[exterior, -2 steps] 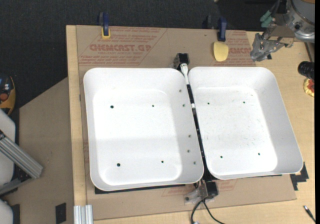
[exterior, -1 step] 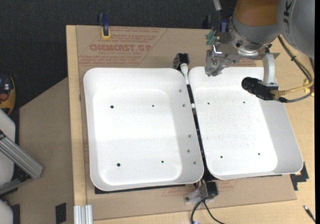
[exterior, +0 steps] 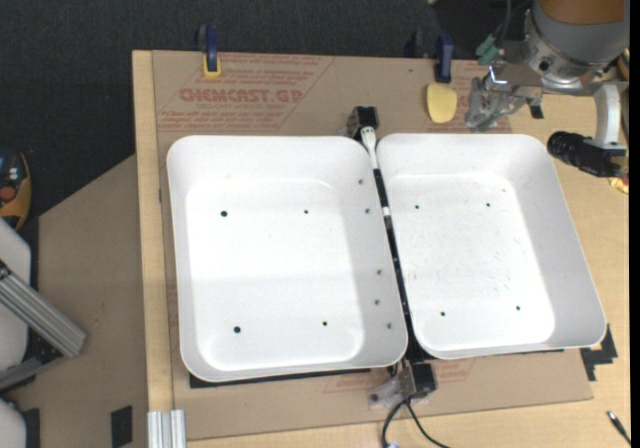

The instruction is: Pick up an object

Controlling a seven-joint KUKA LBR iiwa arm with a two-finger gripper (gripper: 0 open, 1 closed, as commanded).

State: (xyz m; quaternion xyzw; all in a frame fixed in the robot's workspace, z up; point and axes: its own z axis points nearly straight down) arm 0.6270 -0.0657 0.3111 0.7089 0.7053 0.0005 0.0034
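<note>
A small pale yellow object (exterior: 441,102) lies on the brown board just beyond the far rim of the right bin (exterior: 560,236). My gripper (exterior: 487,108) hangs at the far right, just right of that yellow object and above the right bin's far edge. Its metal fingers point down at the board. The left bin (exterior: 180,236) sits beside the right one, with only small dark dots on its floor.
Two blue clamps (exterior: 209,44) (exterior: 444,58) hold the board's far edge. A black clip (exterior: 362,120) joins the bins at the back, and a black knob (exterior: 572,148) juts in at the right. Cables lie at the front edge.
</note>
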